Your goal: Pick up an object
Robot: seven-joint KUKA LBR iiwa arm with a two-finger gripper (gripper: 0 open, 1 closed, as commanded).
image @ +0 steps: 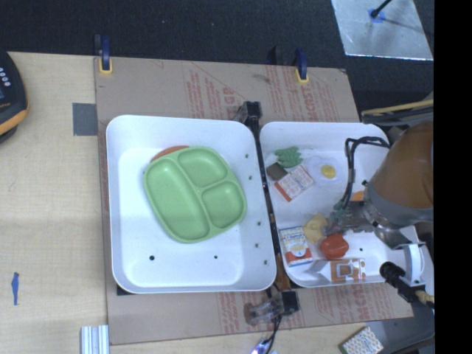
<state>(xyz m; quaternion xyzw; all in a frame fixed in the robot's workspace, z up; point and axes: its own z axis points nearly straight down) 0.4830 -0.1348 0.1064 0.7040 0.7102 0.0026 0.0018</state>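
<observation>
The right bin (324, 130) holds several small items. Among them are a red tomato-like piece (333, 246), a yellow lump (316, 228), a red-and-white packet (295, 183), a green leafy toy (288, 155) and a fried-egg piece (327, 172). My gripper (346, 222) hangs low over this bin, just above and to the right of the red piece and beside the yellow lump. The grey wrist and orange band (409, 169) cover the bin's right side. I see nothing held.
The left bin (125, 264) carries a green divided plate (195, 193) with an orange edge (171, 151) peeking from under it. More flat packets (295, 244) (346, 271) lie near the right bin's front wall. A black cable (349, 169) loops off the wrist.
</observation>
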